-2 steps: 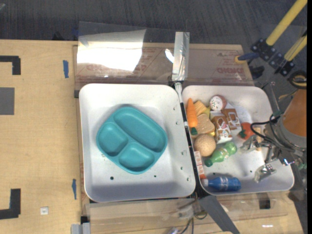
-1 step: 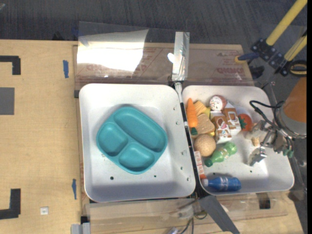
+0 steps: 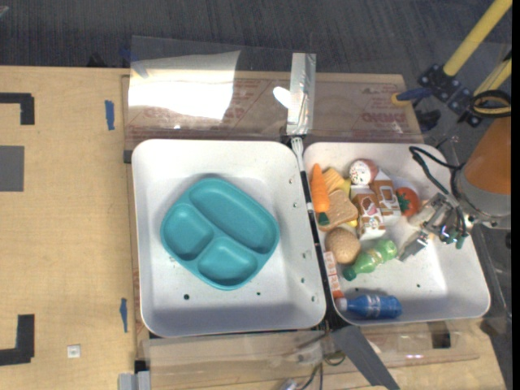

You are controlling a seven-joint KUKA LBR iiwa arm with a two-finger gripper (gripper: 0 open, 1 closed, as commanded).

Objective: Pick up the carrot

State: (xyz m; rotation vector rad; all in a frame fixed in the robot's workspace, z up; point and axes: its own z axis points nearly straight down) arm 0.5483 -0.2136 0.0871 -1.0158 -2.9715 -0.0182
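Observation:
The carrot [image 3: 319, 187] is an orange toy with a green end. It lies along the left wall of the right bin [image 3: 455, 287], beside a slice of toy bread [image 3: 342, 210]. My gripper [image 3: 424, 227] hangs over the right half of the same bin, well to the right of the carrot and apart from it. It looks open, with nothing between its fingers. The arm's orange band [image 3: 491, 165] shows at the right edge.
Around the carrot are a brown potato [image 3: 344, 246], a green bottle [image 3: 370, 260], small cartons [image 3: 378, 205], a red tomato [image 3: 407, 201] and a round white item [image 3: 362, 171]. A blue bottle [image 3: 370, 305] lies at the bin's front. The left bin [image 3: 154, 165] holds a teal divided plate [image 3: 221, 231].

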